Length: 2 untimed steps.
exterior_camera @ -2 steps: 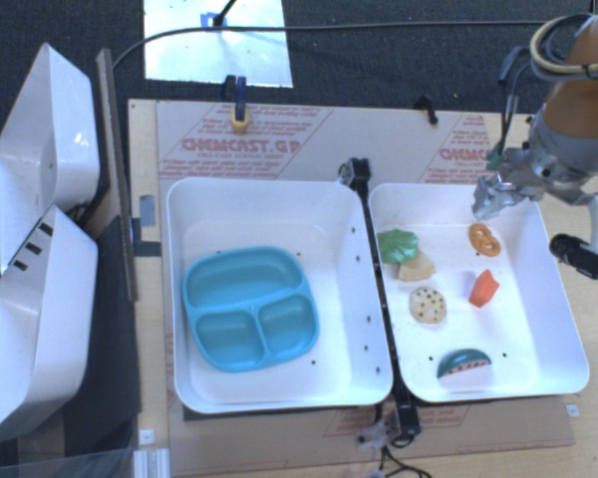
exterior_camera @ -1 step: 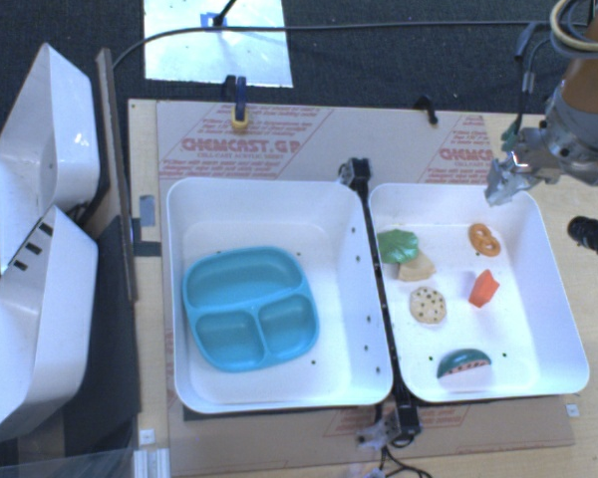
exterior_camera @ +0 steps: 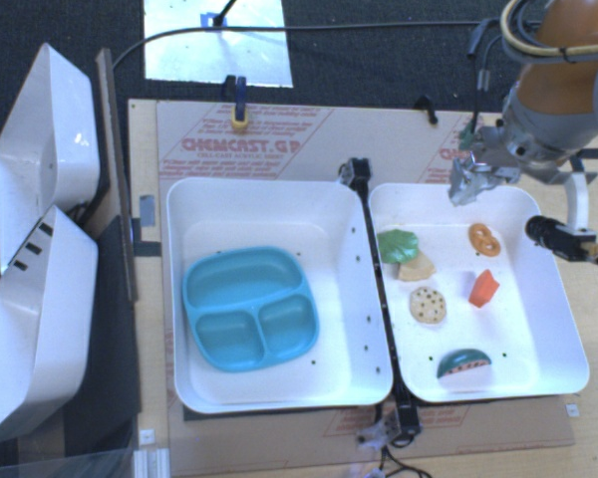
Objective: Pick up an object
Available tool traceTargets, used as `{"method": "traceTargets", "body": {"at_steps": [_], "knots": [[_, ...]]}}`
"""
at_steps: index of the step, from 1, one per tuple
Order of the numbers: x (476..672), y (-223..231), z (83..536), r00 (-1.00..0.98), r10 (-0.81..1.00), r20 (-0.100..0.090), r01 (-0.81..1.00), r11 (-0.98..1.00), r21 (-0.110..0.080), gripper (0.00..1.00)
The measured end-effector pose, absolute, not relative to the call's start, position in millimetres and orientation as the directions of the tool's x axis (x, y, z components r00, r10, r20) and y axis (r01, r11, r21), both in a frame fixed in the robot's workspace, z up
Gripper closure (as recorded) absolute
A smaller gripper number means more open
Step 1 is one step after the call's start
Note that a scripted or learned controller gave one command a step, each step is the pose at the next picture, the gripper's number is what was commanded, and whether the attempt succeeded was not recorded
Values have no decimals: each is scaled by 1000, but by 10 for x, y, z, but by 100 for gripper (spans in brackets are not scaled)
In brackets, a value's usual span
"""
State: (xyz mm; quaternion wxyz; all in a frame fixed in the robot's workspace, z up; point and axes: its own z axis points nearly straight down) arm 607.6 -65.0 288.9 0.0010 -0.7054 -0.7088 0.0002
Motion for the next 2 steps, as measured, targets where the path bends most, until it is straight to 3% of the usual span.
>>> {"method": "traceTargets", "body": {"at_steps": [2], "knots": [[6201, 218, 2685, -4, 1000, 1, 1000, 4, -2, 100]]}}
